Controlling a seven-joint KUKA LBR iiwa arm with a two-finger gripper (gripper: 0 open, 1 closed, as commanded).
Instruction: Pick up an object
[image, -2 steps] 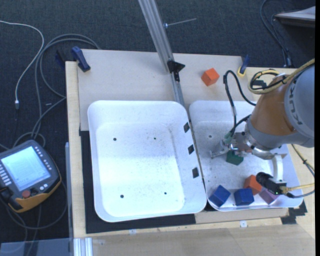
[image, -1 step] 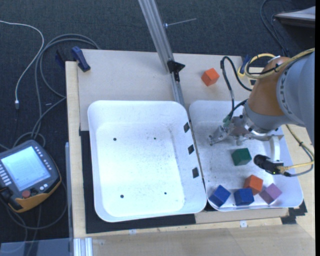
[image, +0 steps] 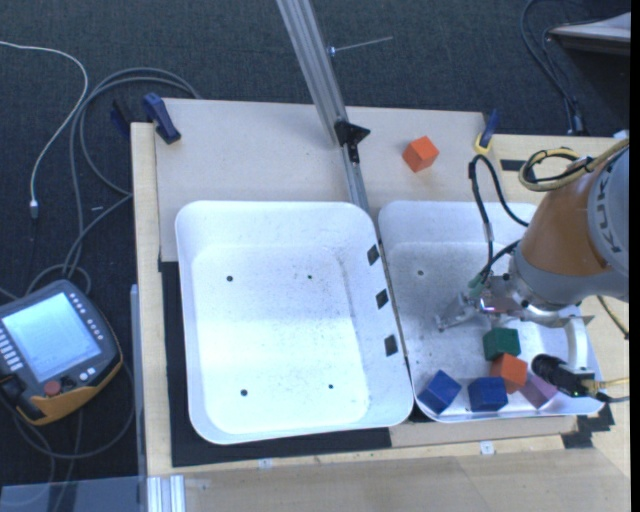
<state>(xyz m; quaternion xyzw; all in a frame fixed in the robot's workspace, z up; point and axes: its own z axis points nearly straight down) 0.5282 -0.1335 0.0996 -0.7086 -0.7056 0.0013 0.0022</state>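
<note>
The gripper (image: 447, 320) hangs low in the right bin (image: 420, 250) — beside a green block (image: 499, 343), an orange block (image: 512, 369) and two blue blocks (image: 439, 391).

We see two bins of smooth white plastic — the left bin (image: 270, 320) and the right bin (image: 430, 260) — both finely speckled with dark grit. The bench (image: 260, 150) looks like matt pale board. At centre top, a brushed metal rail (image: 315, 70) (faintly shiny). The arm's orange band (image: 560, 235) is glossy; the floor's dark carpet (image: 60, 180) looks rough.
</note>
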